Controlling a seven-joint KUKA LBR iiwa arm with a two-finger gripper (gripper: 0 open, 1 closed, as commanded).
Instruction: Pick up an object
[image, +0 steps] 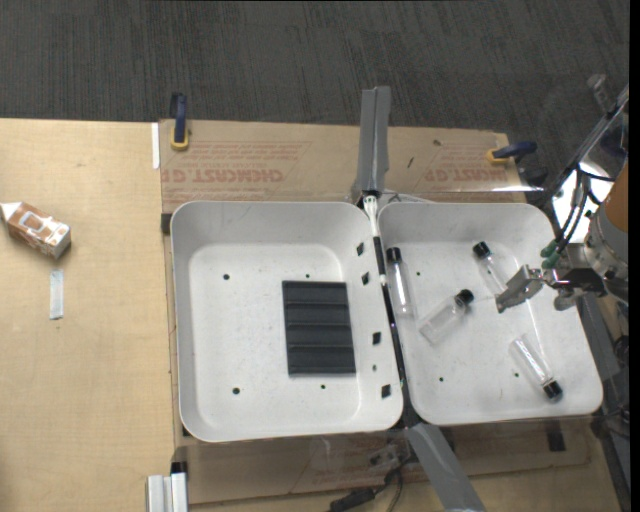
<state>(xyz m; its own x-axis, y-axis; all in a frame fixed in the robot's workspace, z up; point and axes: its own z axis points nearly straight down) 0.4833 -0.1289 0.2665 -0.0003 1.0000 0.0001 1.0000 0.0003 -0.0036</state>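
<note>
dark carpet floor (300, 50), wooden bench (80, 380)

Single fixed camera above bench (90, 400), slanted downward; left bin (230, 330), right bin (470, 385) fully framed.

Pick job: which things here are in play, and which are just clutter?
In play:
- gripper, over the right bin
- four clear tubes in that bin
- black ribbed pad in the left bin

Lying about, outside the bins:
- small carton
- pale strip
- two clamps

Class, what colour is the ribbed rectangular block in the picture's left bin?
The block is black, seen best in the camera view.
</note>
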